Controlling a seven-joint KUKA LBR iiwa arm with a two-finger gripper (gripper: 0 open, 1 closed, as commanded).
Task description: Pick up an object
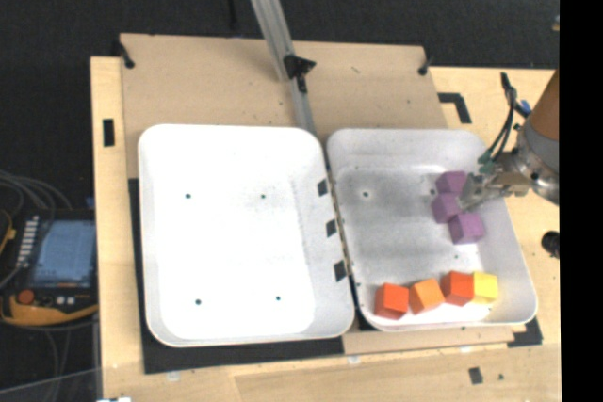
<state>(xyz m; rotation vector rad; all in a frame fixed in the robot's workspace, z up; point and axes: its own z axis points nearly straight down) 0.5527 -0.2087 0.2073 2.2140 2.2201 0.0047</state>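
**Arm at the right bin's far right rim, purple blocks close by**

On the left, a shallow white plastic bin (170,231) with a bare floor, broad open room from rim to rim. Touching it along the middle seam, a second shallow white plastic bin (396,174), its floor scuffed grey, open across its left and far parts.

In that right bin, along the near wall, a row of small blocks set close together: a red-orange cube (392,299), an orange cube (426,295), a red cube (458,287) and a yellow cube (484,285), the yellow one tight against the near right corner. Little room between this row and the near rim.

Farther in, toward the right wall, three purple cubes (456,205) clustered, touching or nearly so, with clear floor to their left.

At the right rim, the grey two-finger gripper (479,185) just beside the far purple cube; cannot tell how wide the pincer stands, nor whether anything sits in it.
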